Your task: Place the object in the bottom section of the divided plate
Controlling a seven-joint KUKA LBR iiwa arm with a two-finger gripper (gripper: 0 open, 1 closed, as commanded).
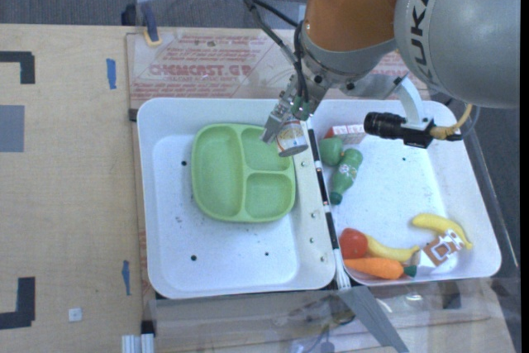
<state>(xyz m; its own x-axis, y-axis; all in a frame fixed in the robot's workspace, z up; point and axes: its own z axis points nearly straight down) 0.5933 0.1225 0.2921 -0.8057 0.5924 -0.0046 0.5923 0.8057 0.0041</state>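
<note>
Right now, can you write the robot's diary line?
gripper: holding small can | over green divided plate right rim, left bin | not placed yet

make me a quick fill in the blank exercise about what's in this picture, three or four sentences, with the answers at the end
1. The divided plate is ____ in colour.
2. The plate lies in the ____ bin as the camera sees it.
3. The gripper holds a small packet above the plate's upper ____ edge.
4. The carrot lies in the same bin as the ____ bottle.

Answers: green; left; right; green
</note>
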